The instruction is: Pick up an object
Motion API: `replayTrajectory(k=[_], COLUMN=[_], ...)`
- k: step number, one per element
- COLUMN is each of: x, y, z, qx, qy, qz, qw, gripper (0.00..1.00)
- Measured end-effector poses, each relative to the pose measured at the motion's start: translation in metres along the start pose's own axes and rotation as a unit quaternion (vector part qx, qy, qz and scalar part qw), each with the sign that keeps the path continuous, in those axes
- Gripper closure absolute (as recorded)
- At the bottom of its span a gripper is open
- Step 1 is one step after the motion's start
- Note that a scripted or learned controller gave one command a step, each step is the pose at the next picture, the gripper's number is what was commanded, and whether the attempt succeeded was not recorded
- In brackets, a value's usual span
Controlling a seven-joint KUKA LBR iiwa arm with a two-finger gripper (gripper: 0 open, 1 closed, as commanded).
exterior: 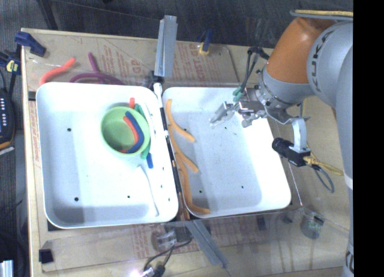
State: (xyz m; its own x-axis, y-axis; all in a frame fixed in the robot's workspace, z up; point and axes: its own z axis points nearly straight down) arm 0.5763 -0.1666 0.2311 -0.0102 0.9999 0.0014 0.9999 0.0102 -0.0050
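My gripper (pixel 233 113) hangs over the upper middle of the right bin (pixel 264 186), its metal fingers spread open with nothing between them. Several thin orange strips (pixel 180 131) lie along that bin's left wall, well to the left of the gripper. One more orange strip (pixel 191 201) runs down toward the front corner. In the left bin (pixel 72 192) sits a green bowl (pixel 120 135) holding a blue curved piece (pixel 133 127) and a red curved piece (pixel 144 129). A white utensil (pixel 150 186) stretches from the bowl toward the front.
A grey metal post (pixel 165 45) stands at the back between the bins. A purple hose (pixel 90 78) and an orange hose (pixel 57 69) lie behind the left bin. A black cable fitting (pixel 291 150) hangs at the right bin's right rim.
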Motion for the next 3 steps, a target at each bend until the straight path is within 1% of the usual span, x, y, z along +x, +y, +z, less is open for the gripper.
replayTrajectory(k=[1, 2, 3], x=[0.082, 0.059, 0.037], y=[0.028, 0.028, 0.075], z=[0.037, 0.133, 0.137], qx=[0.001, -0.010, 0.000], qy=[0.000, -0.008, 0.003], qz=[0.060, 0.005, -0.096], qw=[0.9982, 0.9999, 0.9954], gripper=[0.00, 0.00, 0.00])
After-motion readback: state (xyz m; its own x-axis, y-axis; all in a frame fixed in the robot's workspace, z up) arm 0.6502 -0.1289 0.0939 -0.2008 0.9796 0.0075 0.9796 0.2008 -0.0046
